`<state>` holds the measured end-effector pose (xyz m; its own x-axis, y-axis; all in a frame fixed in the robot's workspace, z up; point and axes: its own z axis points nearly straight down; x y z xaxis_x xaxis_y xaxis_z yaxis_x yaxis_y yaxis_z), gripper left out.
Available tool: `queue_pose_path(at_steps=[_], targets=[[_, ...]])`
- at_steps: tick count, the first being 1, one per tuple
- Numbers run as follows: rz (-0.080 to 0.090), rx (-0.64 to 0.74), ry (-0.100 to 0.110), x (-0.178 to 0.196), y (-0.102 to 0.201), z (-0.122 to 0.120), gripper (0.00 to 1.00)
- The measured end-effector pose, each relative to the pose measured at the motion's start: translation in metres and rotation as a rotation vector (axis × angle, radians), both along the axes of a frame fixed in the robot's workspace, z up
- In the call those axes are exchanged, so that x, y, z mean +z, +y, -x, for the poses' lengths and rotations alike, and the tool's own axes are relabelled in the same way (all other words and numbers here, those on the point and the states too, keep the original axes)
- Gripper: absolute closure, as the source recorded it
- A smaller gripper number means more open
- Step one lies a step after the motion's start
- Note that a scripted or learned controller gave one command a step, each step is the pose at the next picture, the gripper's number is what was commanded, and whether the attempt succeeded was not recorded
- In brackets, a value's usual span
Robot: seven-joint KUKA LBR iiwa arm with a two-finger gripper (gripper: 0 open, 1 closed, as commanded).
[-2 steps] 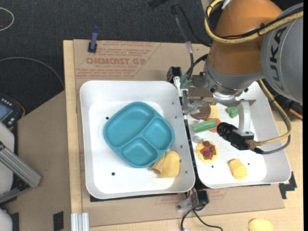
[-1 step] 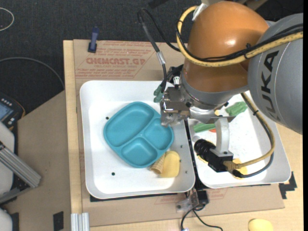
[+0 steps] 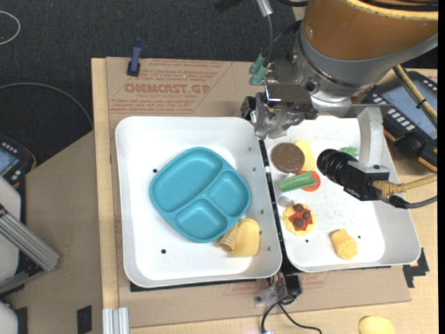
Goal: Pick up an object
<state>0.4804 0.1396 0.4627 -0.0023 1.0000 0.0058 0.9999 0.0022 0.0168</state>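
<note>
The gripper (image 3: 270,125) is seen at the far edge between the two bins, above a brown disc (image 3: 287,156); its state cannot be told.

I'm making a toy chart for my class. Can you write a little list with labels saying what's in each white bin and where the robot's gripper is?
left bin: blue divided plate, yellow ice cream cone toy touching the plate's near edge
right bin: brown round cookie, green pepper toy, small pizza toy, yellow corn piece
gripper: above the far end of the wall between the bins
holding anything: nothing seen in it
</note>
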Motion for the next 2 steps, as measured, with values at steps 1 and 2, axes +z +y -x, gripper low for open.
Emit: queue_pose_path(at_steps=[1, 2], targets=[[0.012, -0.009, 0.032, -0.185, -0.062, -0.074, 1.0], [0.008, -0.006, 0.011, -0.241, -0.099, -0.19, 1.0]])
